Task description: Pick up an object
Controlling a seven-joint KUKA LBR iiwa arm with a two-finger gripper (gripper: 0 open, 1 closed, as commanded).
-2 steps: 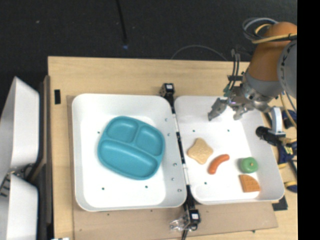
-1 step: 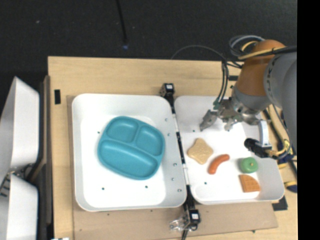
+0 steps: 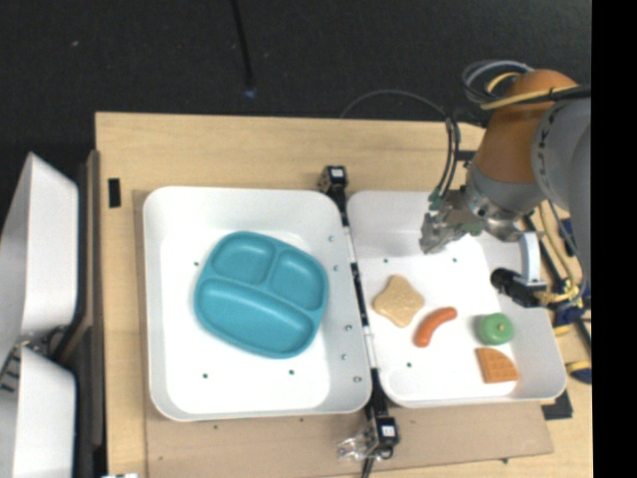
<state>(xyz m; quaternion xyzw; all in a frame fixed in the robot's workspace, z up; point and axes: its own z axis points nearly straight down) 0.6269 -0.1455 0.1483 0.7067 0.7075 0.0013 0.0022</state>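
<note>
- The gripper (image 3: 438, 232) hangs over the far part of the right bin (image 3: 398, 212), above bare white floor; I can't make out how it is set from here, and nothing shows in its grip.
- The things it could pick all lie on the near side of it: a tan toast-shaped piece (image 3: 397, 300) closest, a little towards the bins' divider, then an orange-red sausage (image 3: 435, 326) just beyond that.
- Farther off, near the bin's outer near corner, a green round piece (image 3: 495, 329) sits just beside an orange wedge (image 3: 496, 365).
- They lie loosely spread, mostly apart, which I'd judge leaves room for a grasp around any one of them.
- Across the divider, well away from the gripper, a blue divided plate (image 3: 261, 293) lies flat in the left bin (image 3: 174, 366).
- My guess is that no pick has started yet; the arm would need to come towards the near side and drop.
</note>
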